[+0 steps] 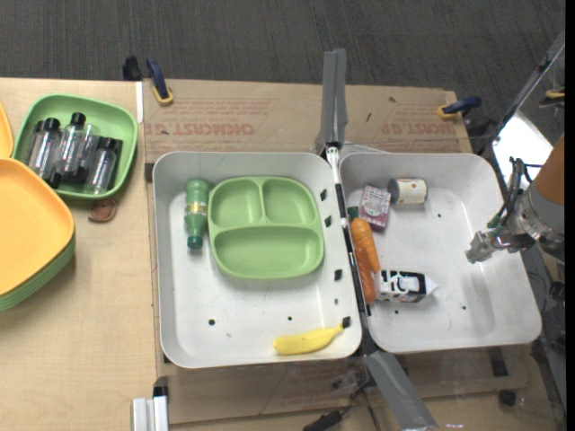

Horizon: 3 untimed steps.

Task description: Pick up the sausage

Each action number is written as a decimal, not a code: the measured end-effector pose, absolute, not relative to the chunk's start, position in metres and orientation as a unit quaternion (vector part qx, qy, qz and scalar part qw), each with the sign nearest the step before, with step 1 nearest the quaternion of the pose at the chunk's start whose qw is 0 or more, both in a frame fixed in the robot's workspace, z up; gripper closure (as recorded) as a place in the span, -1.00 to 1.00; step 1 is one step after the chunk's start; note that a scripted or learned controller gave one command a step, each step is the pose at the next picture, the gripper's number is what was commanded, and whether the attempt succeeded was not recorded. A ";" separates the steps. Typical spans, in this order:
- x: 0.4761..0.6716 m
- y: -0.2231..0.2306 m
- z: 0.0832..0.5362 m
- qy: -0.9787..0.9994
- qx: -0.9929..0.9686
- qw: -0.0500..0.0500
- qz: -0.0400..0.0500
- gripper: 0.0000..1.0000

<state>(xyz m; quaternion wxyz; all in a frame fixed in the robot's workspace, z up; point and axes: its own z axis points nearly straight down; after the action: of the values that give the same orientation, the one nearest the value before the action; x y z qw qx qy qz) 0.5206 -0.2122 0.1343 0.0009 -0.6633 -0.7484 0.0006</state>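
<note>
The sausage [364,254] is a long orange-red piece lying lengthwise against the left wall of the right bin [467,326], with a small dark green bit at its far end. My gripper [481,246] hangs over the right side of the same bin, well to the right of the sausage and apart from every object. The arm comes in from the right edge behind it.
In the right bin there are also a purple packet [375,206], a small beige can [409,190] and a black-and-white carton [404,285] just right of the sausage. The left bin [180,330] holds a green divided plate [265,227], a green bottle [195,212] and a banana [307,340].
</note>
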 end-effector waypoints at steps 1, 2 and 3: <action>0.591 -0.222 0.091 -0.562 -0.827 0.000 0.001 1.00; 0.651 -0.194 0.159 -0.692 -0.721 -0.001 0.001 1.00; 0.619 -0.215 0.141 -0.792 -0.611 0.000 0.001 1.00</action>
<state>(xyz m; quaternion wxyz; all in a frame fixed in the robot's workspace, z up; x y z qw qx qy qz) 0.6188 -0.2155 0.1415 -0.0002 -0.6108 -0.7917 0.0007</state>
